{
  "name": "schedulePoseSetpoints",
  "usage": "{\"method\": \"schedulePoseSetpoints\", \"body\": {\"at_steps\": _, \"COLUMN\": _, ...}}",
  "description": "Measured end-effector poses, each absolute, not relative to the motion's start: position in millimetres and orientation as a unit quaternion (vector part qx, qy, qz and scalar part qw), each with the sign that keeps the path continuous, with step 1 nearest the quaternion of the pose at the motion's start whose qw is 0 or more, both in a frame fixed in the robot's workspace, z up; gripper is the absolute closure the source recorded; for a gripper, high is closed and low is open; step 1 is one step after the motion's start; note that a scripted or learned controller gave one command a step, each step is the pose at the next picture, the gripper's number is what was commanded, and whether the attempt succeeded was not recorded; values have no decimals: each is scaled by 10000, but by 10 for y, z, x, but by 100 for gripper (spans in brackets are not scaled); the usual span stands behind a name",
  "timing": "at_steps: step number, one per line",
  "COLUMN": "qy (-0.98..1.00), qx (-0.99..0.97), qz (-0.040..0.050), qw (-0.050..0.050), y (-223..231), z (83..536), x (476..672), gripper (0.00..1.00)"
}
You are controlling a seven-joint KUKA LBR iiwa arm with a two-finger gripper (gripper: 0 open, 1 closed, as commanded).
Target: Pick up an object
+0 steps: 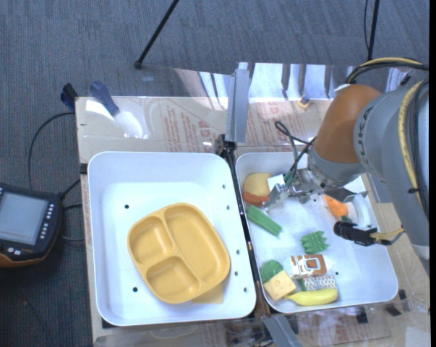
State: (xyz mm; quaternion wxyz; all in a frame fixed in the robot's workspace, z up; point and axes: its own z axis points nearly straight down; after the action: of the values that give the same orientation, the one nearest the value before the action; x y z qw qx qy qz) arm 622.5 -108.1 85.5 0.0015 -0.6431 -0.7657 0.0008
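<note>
The left bin (109,194) bears one yellow divided tray (178,251); the right bin (380,280) holds one apple-like fruit (257,184), two long green pieces, one leafy green, one small carton, one cheese wedge, one banana, one orange bit. The gripper (281,194) hangs low just right of the fruit, nearly touching; whether it is spread or pressed together I cannot tell. The long green piece (264,220) lies just below it, slanting down to the right.

The bench (167,125) bears two white bins: the right bin (380,270) lies under the gripper (281,194), and the left bin (109,194) sits to its left, edges touching.
</note>
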Motion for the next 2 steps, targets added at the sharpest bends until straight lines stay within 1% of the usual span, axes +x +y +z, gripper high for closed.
{"method": "schedulePoseSetpoints", "body": {"at_steps": 1, "qy": -7672, "qx": -6414, "qz": 23, "qw": 34, "y": -1069, "z": 934, "x": 6225, "gripper": 100}}
{"method": "schedulePoseSetpoints", "body": {"at_steps": 2, "qy": -7674, "qx": -6412, "qz": 25, "qw": 34, "y": -1067, "z": 932, "x": 6225, "gripper": 0}}
